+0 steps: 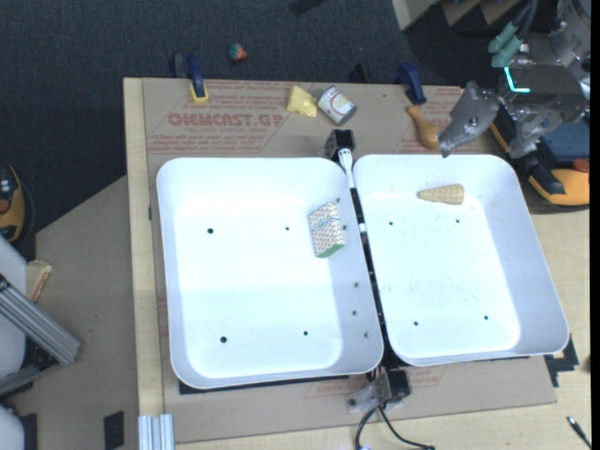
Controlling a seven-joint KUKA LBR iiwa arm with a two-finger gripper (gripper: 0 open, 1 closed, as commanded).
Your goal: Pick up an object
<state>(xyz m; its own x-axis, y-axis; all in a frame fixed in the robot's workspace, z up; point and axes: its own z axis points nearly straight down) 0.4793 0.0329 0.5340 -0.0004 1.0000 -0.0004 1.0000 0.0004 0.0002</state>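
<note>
A tan cone-shaped object (441,194) lies near the back of the right bin (525,251). A small checkered green-and-white packet (325,229) rests in the left bin (187,251), close to its right wall. My gripper (489,139) hangs above the back right corner of the right bin, up and to the right of the cone. Its fingers (462,122) are spread open with nothing between them.
Behind the bins, on the brown board, lie a yellow piece (302,101), a small white box (337,105) and an orange piece (424,126). Blue clamps (195,71) hold the board's back edge. A small ball (238,52) sits on the dark floor beyond.
</note>
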